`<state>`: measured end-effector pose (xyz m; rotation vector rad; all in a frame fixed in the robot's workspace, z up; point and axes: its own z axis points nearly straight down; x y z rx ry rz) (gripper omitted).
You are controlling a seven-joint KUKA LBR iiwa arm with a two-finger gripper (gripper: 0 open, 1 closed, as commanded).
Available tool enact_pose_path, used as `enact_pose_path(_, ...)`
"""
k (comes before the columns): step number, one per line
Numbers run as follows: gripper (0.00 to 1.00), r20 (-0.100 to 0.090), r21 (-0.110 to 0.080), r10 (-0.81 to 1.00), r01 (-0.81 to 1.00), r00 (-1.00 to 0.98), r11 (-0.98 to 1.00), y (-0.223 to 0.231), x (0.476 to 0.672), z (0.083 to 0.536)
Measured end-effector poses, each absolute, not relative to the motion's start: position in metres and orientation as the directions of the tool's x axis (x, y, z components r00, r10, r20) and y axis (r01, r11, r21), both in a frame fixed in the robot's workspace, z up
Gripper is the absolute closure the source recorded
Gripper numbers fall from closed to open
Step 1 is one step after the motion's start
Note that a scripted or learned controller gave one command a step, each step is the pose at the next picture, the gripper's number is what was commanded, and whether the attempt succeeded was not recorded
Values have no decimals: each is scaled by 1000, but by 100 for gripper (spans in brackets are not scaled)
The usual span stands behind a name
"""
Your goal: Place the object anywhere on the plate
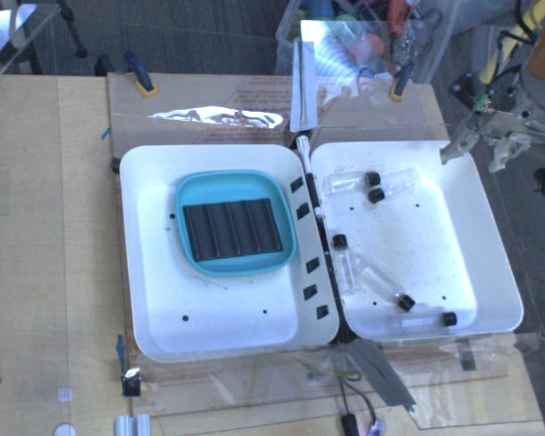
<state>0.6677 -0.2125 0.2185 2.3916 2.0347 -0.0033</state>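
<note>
Gripper (477,151) sits at the far right corner of the right bin (490,234), over its rim. The grey arm (527,71) runs up and off to the right behind it. The gripper is small and blurred at this range. We cannot tell whether it is spread or closed, and we see nothing caught in it.

From the gripper, the teal plate (189,193) lies well apart, toward the view's left and a little nearer the camera, in the middle of the left bin (150,271). A dark ridged slab (232,228) lies flat on the plate, inside its rim and roughly centred. The ridges run front to back. We take this slab for the object, though we cannot be sure it is not part of the plate.

Closer to the gripper, in the right bin:
- Nearest to it, leftward and slightly toward the camera, are two clear tubes (363,187) with black caps, lying side by side.
- Further out toward the divider is one capped tube (342,260).
- Along the near edge of the bin, almost straight below the gripper in the view, are a slanted tube (386,289) and another tube (429,319) just beside it.

All the tubes lie flat and none touches the gripper.

A row of black tabs (302,212) runs along the divider between the bins. Beyond the bins, left of the arm, stands a clear storage box (372,7) of mixed items.
</note>
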Motion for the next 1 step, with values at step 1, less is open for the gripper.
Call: enact_pose_path(1, 0, -2, 0, 978, 978, 209, -209, -216, 668, 240)
